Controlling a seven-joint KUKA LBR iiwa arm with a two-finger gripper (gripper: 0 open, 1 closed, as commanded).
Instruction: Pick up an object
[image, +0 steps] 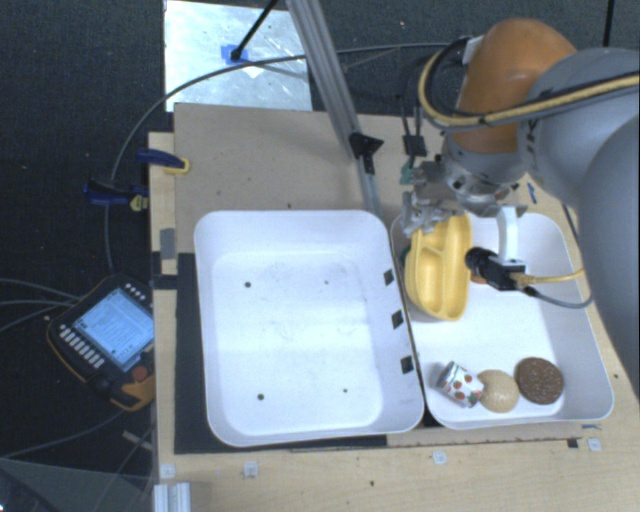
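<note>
The one camera looked down at a slant on two white bins, the left bin (290, 325) and the right bin (580, 350), side by side on a brown board (270, 160). The grey arm (590, 130) with its orange band (510, 60) came in from the right and covered the back of the right bin, so that bin's far wall and part of its floor were hidden. The gripper (432, 212) sat low over the right bin's near-left part, just above a yellow dish (440, 265). The dish's top edge ran up under the gripper, and whether it lay between the fingers could not be told; the fingers themselves were too crowded by cables and metal to make out.

In the right bin four things could be counted: the one yellow dish, tilted beside the dividing wall, and three small things in a row along the front wall. These were one red-and-white dotted piece (458, 383), one pale egg-like lump (498, 391) touching it, and one brown disc (540, 380) just beside that.

One handheld controller (108, 335) lay off the board at the left, partly cut by cables.
</note>
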